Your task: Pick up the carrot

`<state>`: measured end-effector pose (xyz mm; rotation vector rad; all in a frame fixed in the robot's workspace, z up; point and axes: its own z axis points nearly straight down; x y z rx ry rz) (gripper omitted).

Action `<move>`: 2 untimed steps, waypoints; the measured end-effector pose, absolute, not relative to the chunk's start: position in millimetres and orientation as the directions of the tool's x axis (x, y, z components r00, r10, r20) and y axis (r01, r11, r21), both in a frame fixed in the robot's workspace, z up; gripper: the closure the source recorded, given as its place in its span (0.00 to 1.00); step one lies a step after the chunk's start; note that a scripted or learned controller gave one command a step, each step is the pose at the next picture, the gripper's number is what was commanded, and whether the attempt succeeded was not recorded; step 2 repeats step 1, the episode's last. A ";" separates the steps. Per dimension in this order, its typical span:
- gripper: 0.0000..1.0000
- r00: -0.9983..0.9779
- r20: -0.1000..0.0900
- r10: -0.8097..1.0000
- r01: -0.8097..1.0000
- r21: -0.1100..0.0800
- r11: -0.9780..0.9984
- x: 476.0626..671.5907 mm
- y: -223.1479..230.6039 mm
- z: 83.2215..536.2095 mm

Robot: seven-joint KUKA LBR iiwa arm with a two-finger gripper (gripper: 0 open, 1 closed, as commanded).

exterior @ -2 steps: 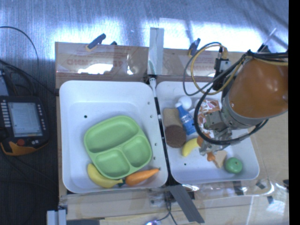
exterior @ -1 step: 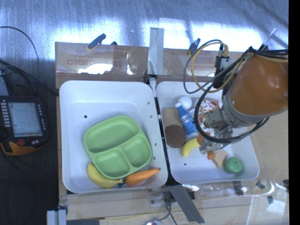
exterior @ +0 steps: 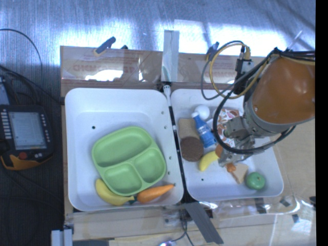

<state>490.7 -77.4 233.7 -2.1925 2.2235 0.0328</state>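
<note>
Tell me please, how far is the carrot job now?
Done: nothing visible yet. The carrot lies in the left bin, by the green divided plate, near the bin's front edge. In hand: the gripper is down in the right bin among other items. Left: cross over, grasp, lift.

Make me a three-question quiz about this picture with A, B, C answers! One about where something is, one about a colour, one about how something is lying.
1. Where is the carrot?
A. left bin
B. right bin
C. on the floor

2. What colour is the divided plate?
A. blue
B. green
C. red

3. How is the blue bottle resting?
A. standing upright
B. lying on its side
C. hanging from the gripper

Answers: 1 A, the carrot lies at the front of the left bin, beside the plate. 2 B, the plate is light green. 3 B, the bottle lies flat in the right bin.
</note>
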 end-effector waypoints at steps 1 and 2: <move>1.00 -0.014 -0.032 -0.999 -1.000 0.002 0.014 491.8 -75.2 242.1; 1.00 -0.014 -0.032 -0.999 -1.000 0.002 0.014 491.8 -75.2 242.1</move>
